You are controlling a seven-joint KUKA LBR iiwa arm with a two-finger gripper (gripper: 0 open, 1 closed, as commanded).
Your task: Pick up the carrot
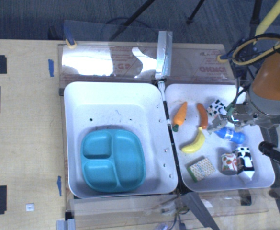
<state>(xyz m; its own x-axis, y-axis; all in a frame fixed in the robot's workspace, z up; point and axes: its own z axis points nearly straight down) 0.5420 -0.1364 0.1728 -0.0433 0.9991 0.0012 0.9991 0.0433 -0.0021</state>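
The carrot, orange with a green tip, lies in the right bin near its left wall, at the back. My gripper hangs low over the middle of that bin, to the right of the carrot and apart from it. An orange sausage lies between the gripper and the carrot. The gripper sits just above a blue bottle, and nothing shows in its grasp.
The right bin also holds a banana, a patterned box, a small can, a cow-print carton and a cow-print item. A teal divided plate rests in the left bin.
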